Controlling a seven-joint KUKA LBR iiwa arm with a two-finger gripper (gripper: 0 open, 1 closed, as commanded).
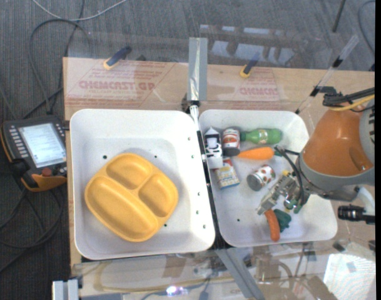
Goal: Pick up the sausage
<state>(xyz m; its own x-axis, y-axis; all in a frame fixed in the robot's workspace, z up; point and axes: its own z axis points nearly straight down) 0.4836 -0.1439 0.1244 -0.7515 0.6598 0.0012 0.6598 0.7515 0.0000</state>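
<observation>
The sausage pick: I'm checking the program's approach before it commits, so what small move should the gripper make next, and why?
Probably a short descent with a slight shift toward the near edge. The gripper hovers in the right white bin, just above the upper end of the reddish-orange sausage, which lies beside a small green piece; centring first looks safer.

Left of the gripper, a mustard-yellow plate lies in a white bin, and the gripper's own bin is white as well. Just under the metal-grey gripper lies a reddish-orange sausage beside a dark green bit; beyond it are an orange carrot, a bright green bottle and a silver can with a red spot. The arm is orange above grey.
</observation>
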